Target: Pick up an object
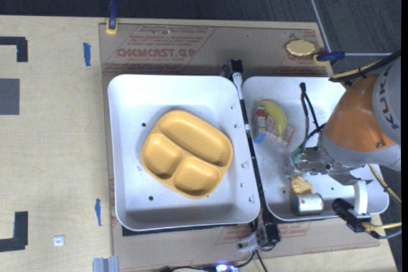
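Observation:
The right bin (280, 89) holds a yellow banana (276, 113) at its far left, and a clear packet with red and blue print (263, 127) lies against the banana. Near the front are a small tan piece (301, 185) and a short silver cylinder with a red end (308, 203). My gripper (305, 164) points down over the middle of this bin, just above the tan piece and right of the packet. A bit of green shows at its left side. The wrist and orange band hide the fingers.
The left bin (121, 137) carries a yellow three-compartment plate (185, 152). Both bins rest on a cardboard sheet (191, 41) with a tan disc (300, 47) at its far right corner. Clamps sit at the sheet's corners. A black cable (307, 108) loops inside the right bin.

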Available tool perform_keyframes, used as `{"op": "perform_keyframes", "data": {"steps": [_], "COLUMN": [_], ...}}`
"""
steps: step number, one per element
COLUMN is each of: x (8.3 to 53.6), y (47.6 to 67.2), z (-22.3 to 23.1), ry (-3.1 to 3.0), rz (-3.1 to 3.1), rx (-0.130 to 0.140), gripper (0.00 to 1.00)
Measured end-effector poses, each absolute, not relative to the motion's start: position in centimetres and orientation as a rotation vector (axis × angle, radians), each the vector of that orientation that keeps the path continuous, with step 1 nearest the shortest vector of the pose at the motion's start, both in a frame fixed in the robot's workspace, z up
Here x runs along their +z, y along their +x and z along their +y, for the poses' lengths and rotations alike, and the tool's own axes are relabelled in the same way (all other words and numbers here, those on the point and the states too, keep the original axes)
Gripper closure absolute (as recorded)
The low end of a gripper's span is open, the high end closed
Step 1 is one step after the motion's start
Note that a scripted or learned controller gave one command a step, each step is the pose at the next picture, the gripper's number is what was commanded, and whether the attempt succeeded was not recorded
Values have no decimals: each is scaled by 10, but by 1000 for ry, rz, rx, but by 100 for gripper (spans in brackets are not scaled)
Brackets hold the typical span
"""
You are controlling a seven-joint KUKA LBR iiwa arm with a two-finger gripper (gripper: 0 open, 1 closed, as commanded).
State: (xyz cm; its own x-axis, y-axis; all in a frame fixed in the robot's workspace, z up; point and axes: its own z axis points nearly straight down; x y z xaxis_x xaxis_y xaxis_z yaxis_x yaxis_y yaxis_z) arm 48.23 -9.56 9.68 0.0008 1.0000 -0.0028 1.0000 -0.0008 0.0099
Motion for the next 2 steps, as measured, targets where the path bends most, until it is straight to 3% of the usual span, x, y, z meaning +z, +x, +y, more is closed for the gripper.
{"op": "perform_keyframes", "data": {"steps": [1, 2], "x": [97, 86], "y": [482, 480], "z": [-96, -93], "ry": [2217, 2221], "rz": [2214, 2220], "rx": [7, 1], "gripper": [0, 0]}}
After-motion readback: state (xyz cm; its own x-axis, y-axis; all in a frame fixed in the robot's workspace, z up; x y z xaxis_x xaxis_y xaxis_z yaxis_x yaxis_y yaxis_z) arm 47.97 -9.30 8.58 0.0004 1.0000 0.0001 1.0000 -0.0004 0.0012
